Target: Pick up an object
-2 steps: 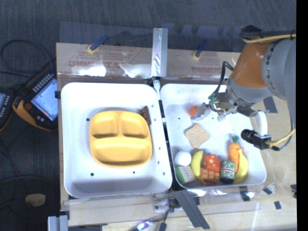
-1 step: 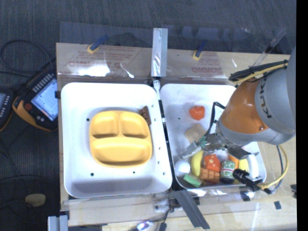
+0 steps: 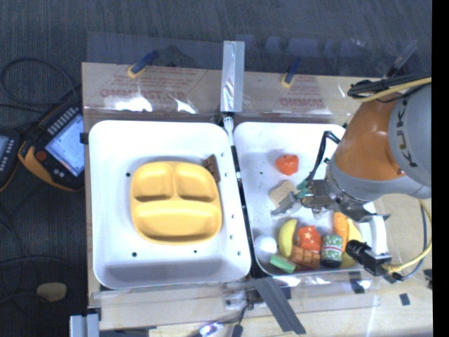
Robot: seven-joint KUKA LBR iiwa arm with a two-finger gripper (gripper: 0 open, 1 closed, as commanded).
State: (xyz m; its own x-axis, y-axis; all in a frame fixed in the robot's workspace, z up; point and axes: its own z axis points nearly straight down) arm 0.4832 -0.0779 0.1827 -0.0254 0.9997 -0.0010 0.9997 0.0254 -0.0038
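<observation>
The grey arm with its orange band [image 3: 368, 142] is seen over the right bin [image 3: 259, 142], its gripper [image 3: 295, 196] lowered with fingers spread apart and nothing held beside a tan block [image 3: 282, 189], just above the yellow banana [image 3: 287, 236].

My arm [image 3: 410, 135] is a thick, rounded grey casing with dark lettering, "KU" readable along its right side, and a broad glossy orange band [image 3: 368, 146] wraps it above the wrist. Below the band I see a grey wrist ring and then the end effector [image 3: 298, 196], a cluster of dark and silvery metal parts with a black cable [image 3: 321, 153] looping up beside it. A black cylindrical fitting [image 3: 365, 255] juts out low on the wrist, with a yellow cable [image 3: 414, 258] trailing off it.
</observation>
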